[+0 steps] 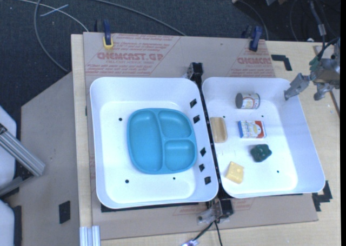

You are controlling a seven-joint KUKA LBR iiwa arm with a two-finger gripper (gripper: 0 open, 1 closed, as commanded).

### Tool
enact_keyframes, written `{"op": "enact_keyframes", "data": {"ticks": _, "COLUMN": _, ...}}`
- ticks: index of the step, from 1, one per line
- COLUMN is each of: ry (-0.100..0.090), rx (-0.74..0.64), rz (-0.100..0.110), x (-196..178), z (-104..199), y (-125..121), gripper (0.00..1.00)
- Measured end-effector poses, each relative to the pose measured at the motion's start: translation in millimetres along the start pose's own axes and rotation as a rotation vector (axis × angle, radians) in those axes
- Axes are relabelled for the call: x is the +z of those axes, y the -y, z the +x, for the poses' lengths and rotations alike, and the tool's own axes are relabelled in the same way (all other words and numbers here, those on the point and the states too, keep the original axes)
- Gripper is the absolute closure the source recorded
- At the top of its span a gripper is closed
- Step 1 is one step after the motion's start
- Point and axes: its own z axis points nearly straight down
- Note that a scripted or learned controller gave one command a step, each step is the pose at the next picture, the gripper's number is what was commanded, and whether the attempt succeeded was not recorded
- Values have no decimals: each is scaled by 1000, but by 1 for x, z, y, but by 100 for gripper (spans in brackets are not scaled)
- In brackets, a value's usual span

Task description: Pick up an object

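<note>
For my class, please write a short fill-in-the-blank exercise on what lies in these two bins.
1. The blue divided plate lies in the ____ bin.
2. The right bin holds ____ small objects.
3. The dark green object lies directly below the ____.
4. The gripper hovers at the right bin's upper ____ corner.

Missing words: left; five; small box; right

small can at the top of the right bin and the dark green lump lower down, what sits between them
In the camera view, a small red, white and blue box lies between the can and the green lump, apart from both.
</note>
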Motion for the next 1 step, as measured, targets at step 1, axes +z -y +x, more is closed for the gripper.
{"op": "enact_keyframes", "data": {"ticks": 1, "ry": 3, "rx": -3, "rz": -12, "x": -7, "z": 1, "y": -2, "gripper": 0}}
